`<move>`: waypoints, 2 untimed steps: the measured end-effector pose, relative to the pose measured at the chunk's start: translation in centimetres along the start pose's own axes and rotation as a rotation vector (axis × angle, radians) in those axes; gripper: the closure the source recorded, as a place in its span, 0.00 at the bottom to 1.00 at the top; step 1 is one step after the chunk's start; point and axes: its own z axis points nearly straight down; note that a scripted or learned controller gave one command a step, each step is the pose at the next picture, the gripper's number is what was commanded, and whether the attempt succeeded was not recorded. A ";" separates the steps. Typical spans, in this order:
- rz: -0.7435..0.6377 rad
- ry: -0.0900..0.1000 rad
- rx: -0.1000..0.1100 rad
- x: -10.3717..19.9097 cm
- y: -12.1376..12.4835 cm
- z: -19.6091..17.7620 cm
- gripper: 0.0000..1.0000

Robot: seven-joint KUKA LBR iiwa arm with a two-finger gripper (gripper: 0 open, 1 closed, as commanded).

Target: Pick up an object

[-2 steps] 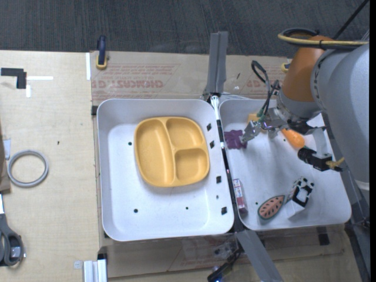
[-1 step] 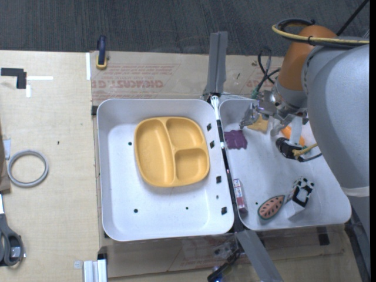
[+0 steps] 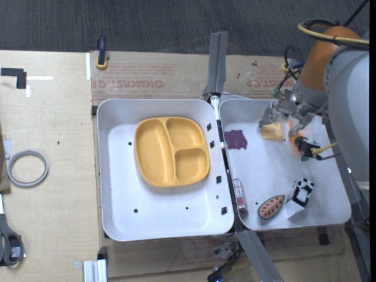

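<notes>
We hover our pincer [image 3: 286,115], fingers spread, over the tan wedge [image 3: 271,131] lying at the far side of the right bin [image 3: 329,213], judging this the approach step: next we must descend and close

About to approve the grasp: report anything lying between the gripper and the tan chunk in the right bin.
Nothing visible stands between them. The gripper sits directly over the tan chunk at the right bin's far end; the purple piece lies off to the side.
</notes>
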 end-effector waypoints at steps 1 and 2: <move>-0.005 -0.003 -0.007 0.0 0.2 -1.3 1.00; -0.005 -0.003 -0.001 0.1 0.0 -1.0 0.00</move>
